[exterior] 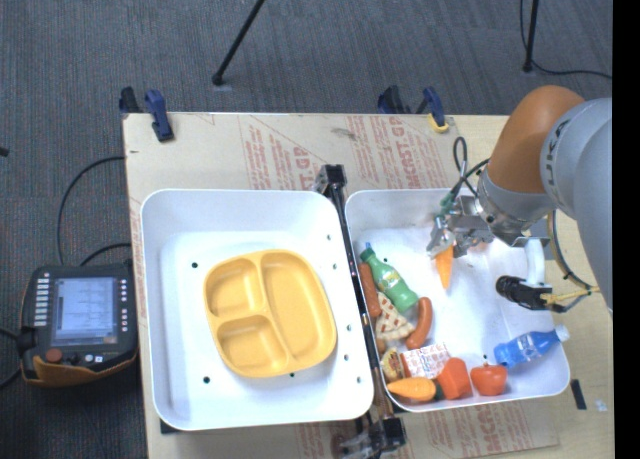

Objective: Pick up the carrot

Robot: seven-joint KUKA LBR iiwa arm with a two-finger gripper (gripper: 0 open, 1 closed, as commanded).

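A divided tray [268,313] is set in the left bin [160,247]; toy foods are heaped in the right bin [400,209].

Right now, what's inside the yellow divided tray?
The yellow divided plastic tray in the left white bin shows three bare compartments, nothing in them. What is beneath the tray is covered.

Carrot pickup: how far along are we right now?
Looks mostly done: the carrot hangs tip-down from the pincer, between its fingers, over the right bin. It appears lifted off the floor, though height is hard to judge from above. In hand: the grasp itself. Left: raising it clear without dropping it.
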